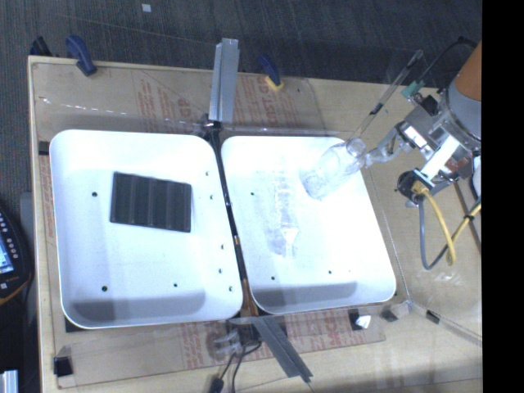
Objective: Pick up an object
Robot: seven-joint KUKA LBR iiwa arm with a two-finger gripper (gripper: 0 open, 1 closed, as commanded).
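Note:
A clear plastic bottle (327, 170) hangs tilted over the far right corner of the right bin (372, 289). Its neck end sits at the tip of my gripper (366, 151), which reaches in from the right and is shut on it. The grey wrist and orange band (467, 76) are at the right edge. A second clear, crumpled plastic item (280, 215) lies flat in the middle of the right bin. A dark grey ribbed rectangular block (151, 202) lies in the left bin (74, 301).
A metal divider bar (225, 76) runs between the bins at the back. Blue clamps (82, 56) hold the far bench edge. Yellow and grey cables (438, 228) hang right of the right bin. A thin rod (393, 88) slants behind the gripper.

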